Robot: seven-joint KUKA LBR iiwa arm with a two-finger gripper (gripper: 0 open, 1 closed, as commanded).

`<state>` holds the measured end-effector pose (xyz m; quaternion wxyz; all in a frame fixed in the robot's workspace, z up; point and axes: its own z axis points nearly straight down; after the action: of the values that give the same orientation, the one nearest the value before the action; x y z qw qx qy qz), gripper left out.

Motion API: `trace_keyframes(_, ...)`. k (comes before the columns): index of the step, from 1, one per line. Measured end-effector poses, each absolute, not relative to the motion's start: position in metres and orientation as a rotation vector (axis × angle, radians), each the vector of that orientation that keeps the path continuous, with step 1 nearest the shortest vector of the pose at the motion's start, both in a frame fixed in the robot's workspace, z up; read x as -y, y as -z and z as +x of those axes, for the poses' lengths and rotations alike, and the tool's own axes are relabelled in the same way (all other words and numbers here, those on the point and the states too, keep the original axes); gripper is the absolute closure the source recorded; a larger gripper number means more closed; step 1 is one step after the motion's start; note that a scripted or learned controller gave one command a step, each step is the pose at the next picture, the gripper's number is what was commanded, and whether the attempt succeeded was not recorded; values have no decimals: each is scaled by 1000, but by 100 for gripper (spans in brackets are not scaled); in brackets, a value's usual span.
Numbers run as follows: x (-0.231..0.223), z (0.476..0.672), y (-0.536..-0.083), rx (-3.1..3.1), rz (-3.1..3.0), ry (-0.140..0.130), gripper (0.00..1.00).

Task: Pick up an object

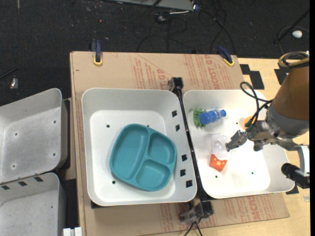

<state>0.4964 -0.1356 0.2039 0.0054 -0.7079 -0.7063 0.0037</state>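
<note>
From here my hand (235, 141) hovers in the right bin (256, 181) — grip state I can't tell — with the clear cup (219, 145) just to its left and a red piece (218, 163) below.

A robotics lab — cardboard-topped bench (147, 68) clamped at its edge, white bins (93, 107), loose cables (216, 18) on dark carpet.

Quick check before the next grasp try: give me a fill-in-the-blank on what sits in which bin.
1. The teal three-compartment plastic plate lies in the ____ white bin.
2. The clear plastic bottle with a blue cap lies in the ____ bin.
3. The small crinkled packet nearest the hand is ____ in colour.

Missing words: left; right; red
</note>
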Motion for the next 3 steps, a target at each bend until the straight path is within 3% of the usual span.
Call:
trace_keyframes(1,135,499,-209,2222,-2220,-1,0)
trace_keyframes(3,139,500,-110,2216,-2225,0,0)
